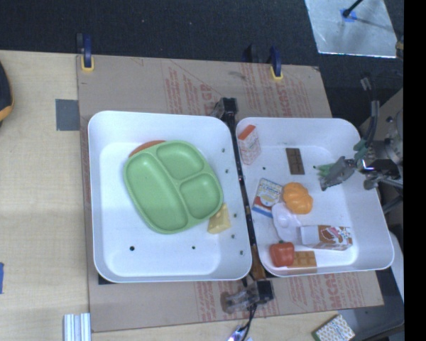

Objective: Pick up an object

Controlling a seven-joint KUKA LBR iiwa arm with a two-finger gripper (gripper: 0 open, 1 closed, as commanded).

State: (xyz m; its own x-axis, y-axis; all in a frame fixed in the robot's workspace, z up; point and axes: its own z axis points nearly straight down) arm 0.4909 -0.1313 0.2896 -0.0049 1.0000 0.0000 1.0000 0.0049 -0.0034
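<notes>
Bench bins (99,190) hold green plate (172,186), toys.

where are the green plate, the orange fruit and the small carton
green plate (172,185), camera view, on the middle ridge between compartments
orange fruit (297,197), camera view, on its rounded top
small carton (249,143), camera view, on its white side
</notes>
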